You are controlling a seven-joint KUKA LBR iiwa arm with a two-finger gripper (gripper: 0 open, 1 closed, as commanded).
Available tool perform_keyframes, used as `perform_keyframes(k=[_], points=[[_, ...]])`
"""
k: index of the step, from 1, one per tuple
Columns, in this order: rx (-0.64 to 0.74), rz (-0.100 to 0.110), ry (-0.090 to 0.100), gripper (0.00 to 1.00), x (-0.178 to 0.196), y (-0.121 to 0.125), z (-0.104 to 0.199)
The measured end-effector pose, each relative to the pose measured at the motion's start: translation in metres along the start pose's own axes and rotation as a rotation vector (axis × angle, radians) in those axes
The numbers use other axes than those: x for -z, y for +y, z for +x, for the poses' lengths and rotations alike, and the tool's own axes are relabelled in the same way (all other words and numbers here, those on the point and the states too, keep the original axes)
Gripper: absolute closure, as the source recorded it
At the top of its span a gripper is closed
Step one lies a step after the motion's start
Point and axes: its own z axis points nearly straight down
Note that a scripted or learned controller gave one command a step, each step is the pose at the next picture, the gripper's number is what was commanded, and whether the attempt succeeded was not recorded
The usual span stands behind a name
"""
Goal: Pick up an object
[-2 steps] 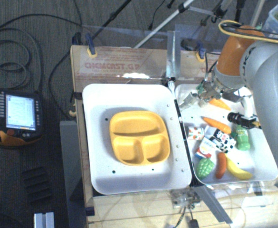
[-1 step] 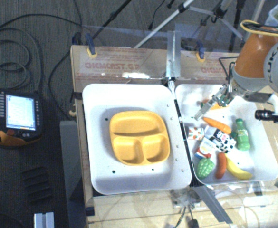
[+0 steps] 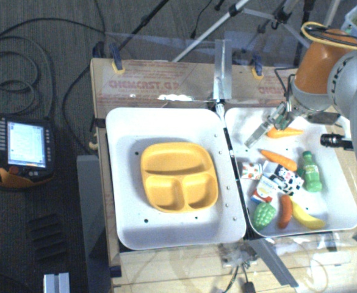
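objects for picking lie in the right white bin (image 3: 343, 215), all loose on its floor: an orange carrot (image 3: 279, 159) near the middle, a second orange carrot-like piece (image 3: 286, 133) further back, a green plastic bottle (image 3: 310, 171) toward the right wall, a yellow banana (image 3: 306, 217) at the front, a red-orange sausage-shaped piece (image 3: 285, 210) touching the banana's left end, a green knobbly fruit (image 3: 263, 215) just left of that, and a small cluster of white printed cartons (image 3: 271, 182) between the carrot and the sausage.

the left white bin (image 3: 123, 139) holds a yellow plastic tray with three compartments (image 3: 179, 176), lying flat in the middle.

the grey arm with its orange band (image 3: 321, 66) comes in from the upper right, and the gripper (image 3: 276, 122) hangs low over the back of the right bin, just beside the second carrot-like piece. its slim metal fingers (image 3: 257, 134) slant down to the left. they seem to carry nothing, though the blur leaves their spread impossible to judge.

a handheld control pendant with a lit screen (image 3: 21, 148) lies on the dark floor, well left of the bench.
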Motion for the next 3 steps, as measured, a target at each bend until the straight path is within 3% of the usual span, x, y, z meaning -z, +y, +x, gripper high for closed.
perform_keyframes(k=[3], points=[[-0.001, 0.000, -0.002, 0.00, 0.0003, -0.0005, -0.0008]])
